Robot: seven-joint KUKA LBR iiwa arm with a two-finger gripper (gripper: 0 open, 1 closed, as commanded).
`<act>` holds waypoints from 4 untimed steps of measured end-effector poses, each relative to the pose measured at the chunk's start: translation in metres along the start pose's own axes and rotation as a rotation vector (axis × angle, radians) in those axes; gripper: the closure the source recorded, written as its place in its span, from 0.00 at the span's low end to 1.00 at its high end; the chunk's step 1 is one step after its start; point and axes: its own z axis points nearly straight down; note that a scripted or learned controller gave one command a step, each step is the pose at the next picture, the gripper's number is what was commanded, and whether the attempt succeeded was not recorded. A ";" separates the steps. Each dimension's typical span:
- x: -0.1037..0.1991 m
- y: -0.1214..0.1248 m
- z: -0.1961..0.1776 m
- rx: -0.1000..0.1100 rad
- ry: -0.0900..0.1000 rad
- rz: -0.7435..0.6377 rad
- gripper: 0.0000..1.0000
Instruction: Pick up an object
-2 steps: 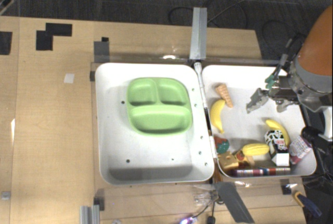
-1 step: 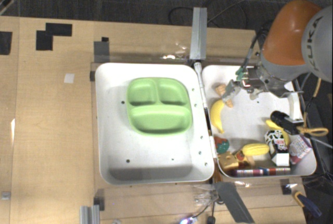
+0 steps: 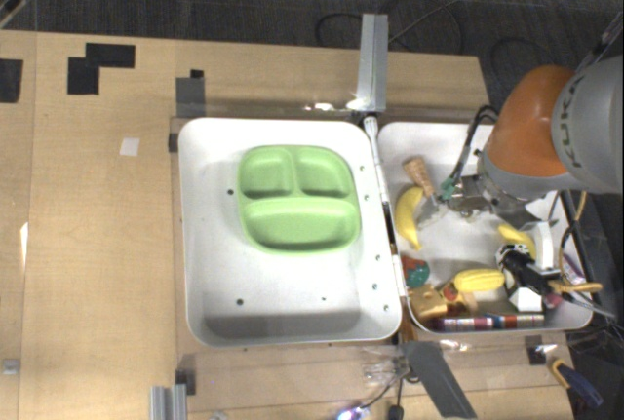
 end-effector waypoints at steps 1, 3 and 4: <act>-0.005 0.060 0.005 -0.009 -0.002 -0.021 0.00; 0.004 0.076 0.006 -0.007 -0.001 -0.031 0.00; 0.006 0.079 -0.007 -0.014 0.001 -0.033 1.00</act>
